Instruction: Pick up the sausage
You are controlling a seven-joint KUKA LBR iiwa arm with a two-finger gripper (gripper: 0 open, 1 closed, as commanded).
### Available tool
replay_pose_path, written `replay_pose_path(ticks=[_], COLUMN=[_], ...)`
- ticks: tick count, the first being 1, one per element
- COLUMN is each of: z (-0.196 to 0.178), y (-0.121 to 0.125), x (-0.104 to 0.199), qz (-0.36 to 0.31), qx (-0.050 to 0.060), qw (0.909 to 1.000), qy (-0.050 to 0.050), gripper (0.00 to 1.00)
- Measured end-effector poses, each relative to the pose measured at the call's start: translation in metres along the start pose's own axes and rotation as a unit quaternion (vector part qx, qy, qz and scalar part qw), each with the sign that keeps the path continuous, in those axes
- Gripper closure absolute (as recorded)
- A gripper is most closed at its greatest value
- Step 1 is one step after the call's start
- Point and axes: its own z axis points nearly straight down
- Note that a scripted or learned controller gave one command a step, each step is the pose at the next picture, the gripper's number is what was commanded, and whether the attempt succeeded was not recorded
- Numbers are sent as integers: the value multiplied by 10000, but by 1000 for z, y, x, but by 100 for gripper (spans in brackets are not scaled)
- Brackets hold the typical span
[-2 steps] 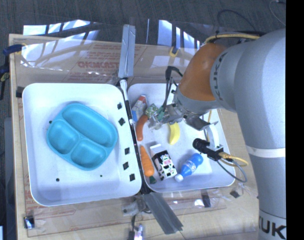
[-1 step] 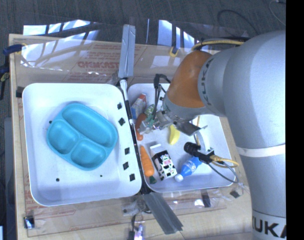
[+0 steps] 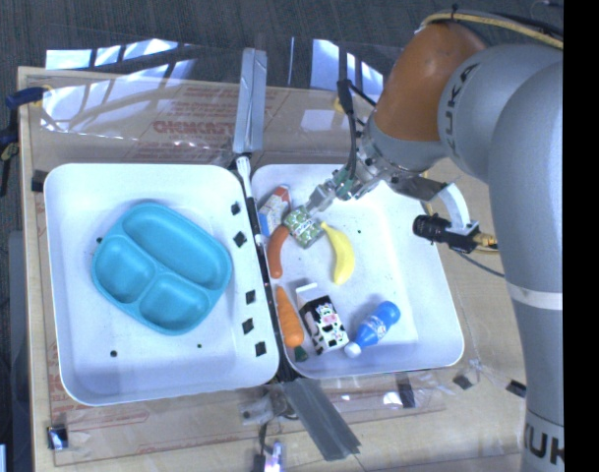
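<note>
Sausage [image 3: 277, 247] against bin's [image 3: 432, 293] left wall

Bulky, smooth grey KUKA arm [image 3: 520, 165], with dark lettering partly visible at the lower right. Broad orange band [image 3: 422, 82] above the wrist, glossy and rounded. Thin yellow and black cables along the top. Small black fitting with a white curved bracket [image 3: 447, 226] at the side. Slim metallic gripper [image 3: 319, 203].
</note>
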Motion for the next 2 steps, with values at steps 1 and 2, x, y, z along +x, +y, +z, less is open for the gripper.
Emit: replay_pose_path(ticks=[1,2], z=[80,89], y=[6,11], x=[34,35], qz=[-843,-506], qx=[17,-37], qw=[9964,9987], qy=[17,-42], gripper=[100,100])
